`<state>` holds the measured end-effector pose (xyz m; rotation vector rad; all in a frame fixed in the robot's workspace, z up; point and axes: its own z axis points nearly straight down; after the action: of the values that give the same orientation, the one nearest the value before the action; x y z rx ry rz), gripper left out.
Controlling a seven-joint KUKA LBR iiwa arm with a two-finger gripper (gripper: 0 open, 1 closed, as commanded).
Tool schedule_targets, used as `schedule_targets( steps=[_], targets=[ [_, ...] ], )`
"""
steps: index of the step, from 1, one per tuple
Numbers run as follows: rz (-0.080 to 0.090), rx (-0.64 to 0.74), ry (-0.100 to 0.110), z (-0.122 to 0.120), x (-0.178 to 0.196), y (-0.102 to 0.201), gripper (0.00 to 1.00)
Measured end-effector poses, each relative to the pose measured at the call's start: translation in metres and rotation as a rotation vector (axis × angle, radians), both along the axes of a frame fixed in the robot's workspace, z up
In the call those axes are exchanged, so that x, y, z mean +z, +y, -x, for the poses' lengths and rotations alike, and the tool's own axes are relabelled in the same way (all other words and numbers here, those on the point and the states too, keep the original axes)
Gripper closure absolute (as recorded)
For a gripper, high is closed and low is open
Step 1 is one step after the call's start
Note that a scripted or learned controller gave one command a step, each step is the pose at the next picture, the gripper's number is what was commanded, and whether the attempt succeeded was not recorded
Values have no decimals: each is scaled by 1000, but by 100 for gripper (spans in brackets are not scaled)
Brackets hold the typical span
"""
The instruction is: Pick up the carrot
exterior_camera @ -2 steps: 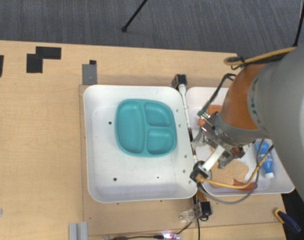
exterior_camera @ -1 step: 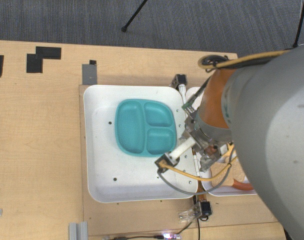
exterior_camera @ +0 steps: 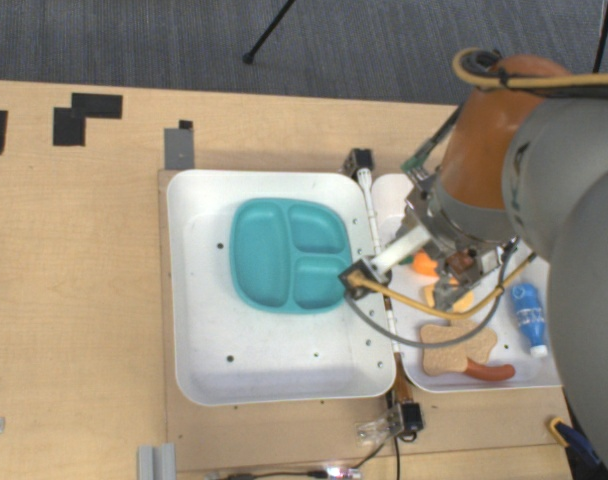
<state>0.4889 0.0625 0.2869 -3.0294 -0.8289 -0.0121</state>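
Here the arm (exterior_camera: 504, 168) hung low over the right bin (exterior_camera: 484, 383), its gripper (exterior_camera: 454, 273) just beside the carrot (exterior_camera: 422, 263). Whether the gripper was spread or closed could not be told. Judged advice: centre over the carrot and keep clear of the bin's near wall, the bread slice (exterior_camera: 454, 346) and the sausage (exterior_camera: 489, 372). The carrot showed as a small bright-orange patch, mostly hidden by the wrist, near the bin's left edge.
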Motion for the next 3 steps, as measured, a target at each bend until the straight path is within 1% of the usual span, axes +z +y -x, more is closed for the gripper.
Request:
schedule_targets(
  steps=[1, 2, 3],
  targets=[
    [-1, -29, 15, 0, -51, 80, 100],
    [0, 30, -4, -18, 73, 41, 100],
    [1, 35, 4, -17, 70, 43, 0]
  ],
)
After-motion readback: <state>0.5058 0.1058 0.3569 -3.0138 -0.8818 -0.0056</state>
